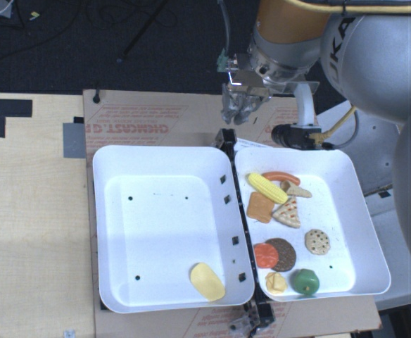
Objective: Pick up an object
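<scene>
Two white bins (114,189). Pale yellow lump (207,282) in the left one; right one's got yellow corn (267,187), red sausage (280,177), speckled tan cookie (317,241), green apple (305,282), dark brown patty (284,253).

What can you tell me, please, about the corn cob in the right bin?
The corn is a small yellow cob with rows of kernels, toy-like and glossy as plastic. It lies flat and slanted, one end toward the far left, the other toward the near right, in the far part of the right bin. It rests partly over the orange slab and beside the red sausage.
</scene>
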Robot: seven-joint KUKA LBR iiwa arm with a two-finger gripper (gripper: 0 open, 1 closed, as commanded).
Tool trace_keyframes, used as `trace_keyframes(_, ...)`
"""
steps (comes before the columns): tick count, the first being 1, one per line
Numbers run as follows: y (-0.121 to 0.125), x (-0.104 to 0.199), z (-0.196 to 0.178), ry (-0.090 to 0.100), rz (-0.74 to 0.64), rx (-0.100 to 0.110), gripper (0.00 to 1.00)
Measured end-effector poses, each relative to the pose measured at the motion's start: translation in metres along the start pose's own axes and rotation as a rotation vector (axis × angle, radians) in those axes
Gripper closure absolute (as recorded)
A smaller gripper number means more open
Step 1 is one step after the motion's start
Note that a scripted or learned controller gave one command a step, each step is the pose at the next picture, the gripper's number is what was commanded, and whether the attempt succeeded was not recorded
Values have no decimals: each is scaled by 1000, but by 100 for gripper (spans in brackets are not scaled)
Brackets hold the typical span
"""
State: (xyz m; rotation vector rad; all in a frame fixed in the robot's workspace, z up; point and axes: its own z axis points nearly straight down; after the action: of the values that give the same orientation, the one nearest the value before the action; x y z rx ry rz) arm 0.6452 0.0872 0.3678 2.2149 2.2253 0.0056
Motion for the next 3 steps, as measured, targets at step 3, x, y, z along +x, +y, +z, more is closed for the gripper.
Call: trace_keyframes(3,-69,129,-20,-7,-2,28,100)
